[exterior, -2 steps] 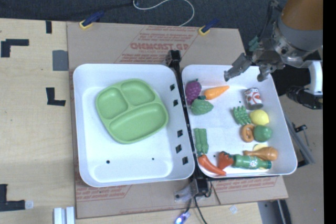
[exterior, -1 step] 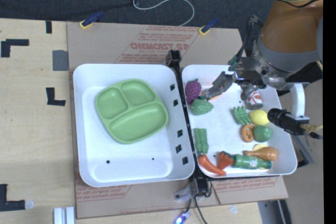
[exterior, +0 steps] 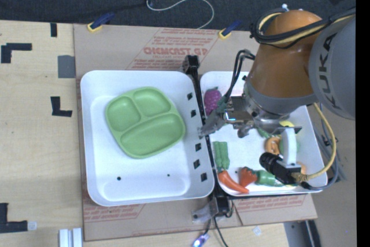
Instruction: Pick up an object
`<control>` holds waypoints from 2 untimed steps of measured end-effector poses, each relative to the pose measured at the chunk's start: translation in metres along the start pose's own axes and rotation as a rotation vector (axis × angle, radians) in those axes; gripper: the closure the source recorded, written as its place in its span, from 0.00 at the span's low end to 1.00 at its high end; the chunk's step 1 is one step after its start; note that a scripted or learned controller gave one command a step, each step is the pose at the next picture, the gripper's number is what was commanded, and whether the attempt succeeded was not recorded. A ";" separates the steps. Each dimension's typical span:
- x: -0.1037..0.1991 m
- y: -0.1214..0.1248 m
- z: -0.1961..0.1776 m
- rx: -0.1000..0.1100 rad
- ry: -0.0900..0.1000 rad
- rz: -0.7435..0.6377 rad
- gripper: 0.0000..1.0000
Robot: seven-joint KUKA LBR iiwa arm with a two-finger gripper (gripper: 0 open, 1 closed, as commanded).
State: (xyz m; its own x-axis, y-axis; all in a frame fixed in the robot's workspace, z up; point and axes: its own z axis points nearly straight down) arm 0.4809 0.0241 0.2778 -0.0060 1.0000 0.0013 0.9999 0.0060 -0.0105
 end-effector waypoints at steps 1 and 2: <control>-0.003 0.002 -0.013 -0.006 -0.002 0.002 1.00; 0.009 0.002 -0.003 -0.007 -0.002 0.004 1.00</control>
